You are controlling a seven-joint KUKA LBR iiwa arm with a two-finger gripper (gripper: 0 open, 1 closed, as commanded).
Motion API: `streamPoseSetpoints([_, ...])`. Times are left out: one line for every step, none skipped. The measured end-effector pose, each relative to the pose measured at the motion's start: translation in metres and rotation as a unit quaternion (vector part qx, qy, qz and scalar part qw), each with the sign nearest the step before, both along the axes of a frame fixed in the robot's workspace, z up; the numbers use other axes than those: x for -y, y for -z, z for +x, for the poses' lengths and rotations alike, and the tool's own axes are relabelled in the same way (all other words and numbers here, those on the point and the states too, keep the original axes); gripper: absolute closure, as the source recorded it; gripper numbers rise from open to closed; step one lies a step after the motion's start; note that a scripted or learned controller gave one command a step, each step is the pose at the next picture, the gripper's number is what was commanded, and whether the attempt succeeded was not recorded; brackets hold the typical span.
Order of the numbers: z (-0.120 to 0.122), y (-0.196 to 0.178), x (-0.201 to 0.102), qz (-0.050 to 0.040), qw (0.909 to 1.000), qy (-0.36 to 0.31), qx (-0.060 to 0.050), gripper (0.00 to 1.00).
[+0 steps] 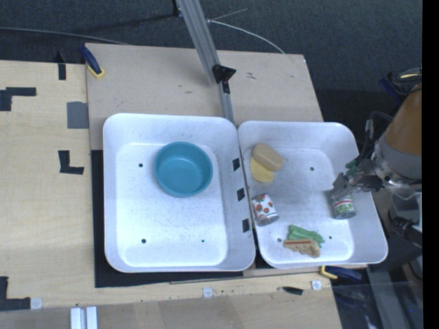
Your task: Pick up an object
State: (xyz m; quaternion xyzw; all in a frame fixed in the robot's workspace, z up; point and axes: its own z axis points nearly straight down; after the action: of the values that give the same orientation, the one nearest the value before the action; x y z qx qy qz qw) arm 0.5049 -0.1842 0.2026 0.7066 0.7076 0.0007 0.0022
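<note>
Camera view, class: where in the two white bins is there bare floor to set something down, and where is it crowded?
Left bin: bare floor all around the blue bowl, widest below it. Right bin: free patch between the yellow sponge and the gripper. Crowded along its lower part: spotted can, small can, toy food.

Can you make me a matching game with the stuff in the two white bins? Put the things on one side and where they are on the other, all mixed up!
Things:
1. blue bowl
2. yellow sponge
3. small can with red spots
4. green and tan toy

Places:
A. near the front edge of the right bin
B. back of the right bin, close to the divider
C. in the left bin
D. right bin, by the divider, in front of the sponge

Pairs: 1-C, 2-B, 3-D, 4-A
</note>
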Motion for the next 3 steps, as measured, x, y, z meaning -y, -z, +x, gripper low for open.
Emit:
streamPoseSetpoints([-0.009, -0.051, 0.002, 0.0, 1.0, 0.0, 0.0, 1.0])
streamPoseSetpoints([-0.008, -0.092, 0.002, 0.0001, 1.0, 0.0, 0.0, 1.0])
streamPoseSetpoints([-0.006, -0.07, -0.053, 0.0017, 1.0, -0.002, -0.004, 1.0])
